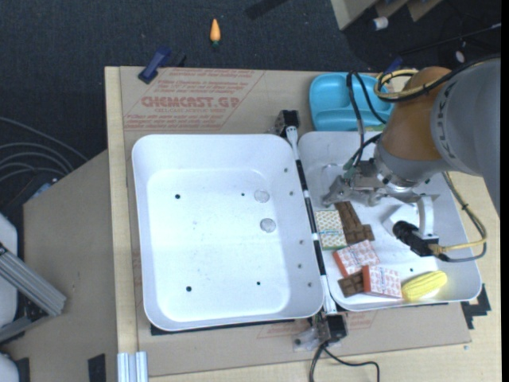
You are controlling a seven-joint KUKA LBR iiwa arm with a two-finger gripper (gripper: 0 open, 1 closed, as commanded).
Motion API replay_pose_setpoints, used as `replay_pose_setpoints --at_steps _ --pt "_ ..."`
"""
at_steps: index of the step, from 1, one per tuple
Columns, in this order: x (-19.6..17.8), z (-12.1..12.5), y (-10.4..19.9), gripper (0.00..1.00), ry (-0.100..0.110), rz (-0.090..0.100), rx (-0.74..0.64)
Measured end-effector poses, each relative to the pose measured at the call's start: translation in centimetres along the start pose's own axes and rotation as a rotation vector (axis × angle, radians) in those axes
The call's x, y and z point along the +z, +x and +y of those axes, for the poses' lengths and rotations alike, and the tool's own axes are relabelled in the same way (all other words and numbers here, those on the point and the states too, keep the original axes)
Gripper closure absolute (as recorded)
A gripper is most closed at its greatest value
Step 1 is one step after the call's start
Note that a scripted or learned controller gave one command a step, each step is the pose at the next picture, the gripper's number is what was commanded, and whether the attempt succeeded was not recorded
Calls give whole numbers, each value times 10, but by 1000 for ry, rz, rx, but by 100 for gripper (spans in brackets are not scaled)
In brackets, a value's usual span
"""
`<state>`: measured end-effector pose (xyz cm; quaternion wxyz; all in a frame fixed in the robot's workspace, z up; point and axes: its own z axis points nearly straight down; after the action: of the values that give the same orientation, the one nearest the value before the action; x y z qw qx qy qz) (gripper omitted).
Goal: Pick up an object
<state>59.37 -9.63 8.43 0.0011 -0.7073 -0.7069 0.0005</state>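
A: What did the camera view record?

B: The arm (445,118) reached from the right over the right bin (314,146); its gripper (367,188) hung low above that bin's upper middle. Whether the fingers were open or closed could not be told.

A: And the objects?

B: A brown bar (354,221) lay just below the gripper, beside a pale patterned block (329,228). Nearer the front rested red-patterned packets (359,255) and a yellow piece (425,285). The left bin (151,153) adjoined on the table (191,94).
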Motion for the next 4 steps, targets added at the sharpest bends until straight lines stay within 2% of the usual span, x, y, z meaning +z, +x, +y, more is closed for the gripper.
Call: replay_pose_setpoints --at_steps 1,2,3,4 --pt "-10 1 0 100 -2 0 1" --pt "-100 -62 44 100 1 1 -1" --pt "-100 -63 44 0 1 1 -1" --pt "-3 -49 1 0 -7 -2 0"
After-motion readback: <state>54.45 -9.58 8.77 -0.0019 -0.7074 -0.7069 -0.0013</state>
